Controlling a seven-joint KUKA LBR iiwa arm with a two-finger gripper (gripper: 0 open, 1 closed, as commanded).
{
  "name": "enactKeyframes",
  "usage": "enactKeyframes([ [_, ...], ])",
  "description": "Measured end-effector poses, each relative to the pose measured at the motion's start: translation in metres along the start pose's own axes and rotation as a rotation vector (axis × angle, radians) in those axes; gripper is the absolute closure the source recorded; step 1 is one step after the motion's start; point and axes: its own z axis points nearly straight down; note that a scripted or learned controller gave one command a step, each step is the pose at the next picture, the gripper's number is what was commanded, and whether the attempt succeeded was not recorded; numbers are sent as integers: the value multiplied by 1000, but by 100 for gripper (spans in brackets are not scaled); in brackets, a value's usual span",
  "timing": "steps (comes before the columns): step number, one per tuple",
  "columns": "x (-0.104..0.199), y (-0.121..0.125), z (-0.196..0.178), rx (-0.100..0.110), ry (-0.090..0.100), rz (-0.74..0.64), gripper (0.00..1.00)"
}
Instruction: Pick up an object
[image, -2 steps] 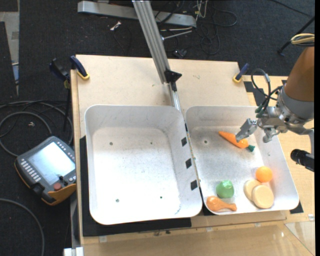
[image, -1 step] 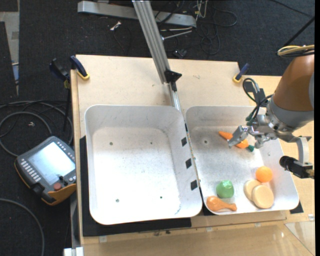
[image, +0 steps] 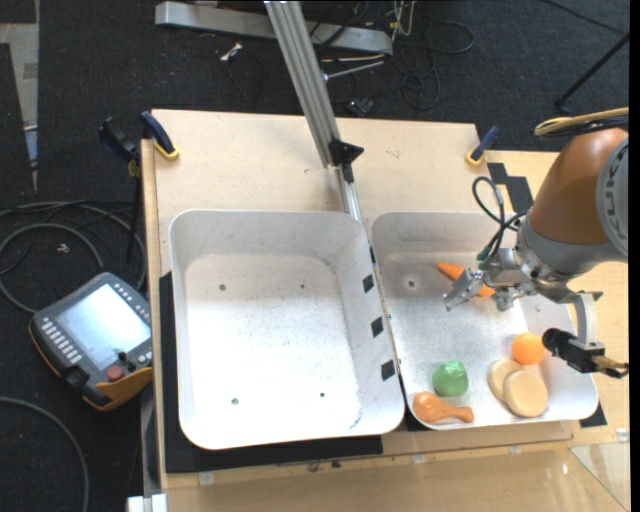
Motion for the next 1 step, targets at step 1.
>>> enactKeyframes([
  [1,0,2,-13,-6,-1,-1,100],
])
